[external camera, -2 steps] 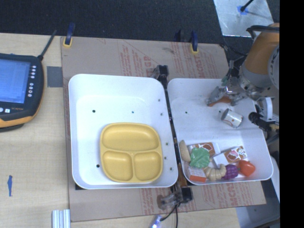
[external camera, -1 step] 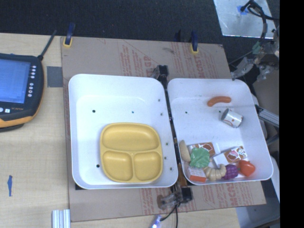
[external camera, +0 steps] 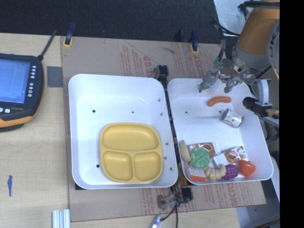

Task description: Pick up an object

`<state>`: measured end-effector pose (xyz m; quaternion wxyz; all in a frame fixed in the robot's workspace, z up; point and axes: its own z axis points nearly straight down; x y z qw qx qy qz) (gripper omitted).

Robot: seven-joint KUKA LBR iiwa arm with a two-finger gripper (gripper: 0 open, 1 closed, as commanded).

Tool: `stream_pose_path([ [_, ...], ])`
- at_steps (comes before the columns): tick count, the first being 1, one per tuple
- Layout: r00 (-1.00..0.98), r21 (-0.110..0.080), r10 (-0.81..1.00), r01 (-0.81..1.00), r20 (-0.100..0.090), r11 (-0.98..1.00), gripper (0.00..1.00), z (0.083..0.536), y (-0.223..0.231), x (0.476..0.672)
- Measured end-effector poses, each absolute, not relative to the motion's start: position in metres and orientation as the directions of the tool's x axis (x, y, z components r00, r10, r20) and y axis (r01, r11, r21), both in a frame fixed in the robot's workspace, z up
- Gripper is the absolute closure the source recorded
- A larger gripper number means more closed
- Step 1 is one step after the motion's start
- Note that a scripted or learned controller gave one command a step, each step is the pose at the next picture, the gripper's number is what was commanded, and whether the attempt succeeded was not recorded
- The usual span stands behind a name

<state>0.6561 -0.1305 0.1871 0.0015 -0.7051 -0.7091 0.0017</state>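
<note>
Bright, even overhead light, soft shadows, mild glare on the white bins [external camera: 118, 87].

A robot lab — teach pendant [external camera: 19, 89], clamped cardboard [external camera: 128, 56] bench.

Yellow tray [external camera: 131, 152], handheld pendant [external camera: 18, 89]

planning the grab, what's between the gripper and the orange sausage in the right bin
In the camera view, just bare white bin floor. The gripper hangs open just above and left of the sausage, with nothing lying between them.
</note>
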Motion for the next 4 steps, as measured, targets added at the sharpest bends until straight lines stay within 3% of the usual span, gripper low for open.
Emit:
stream_pose_path([
  [2,-0.004,-0.007,1.000,1.000,-0.001,0.004,0.00,0.091,-0.194,0.656],
  [3,-0.007,-0.007,1.000,1.000,-0.001,0.007,1.00,0.103,-0.195,0.656],
  [4,-0.006,-0.001,1.000,1.000,0.000,0.006,1.00,0.184,-0.106,0.657],
])
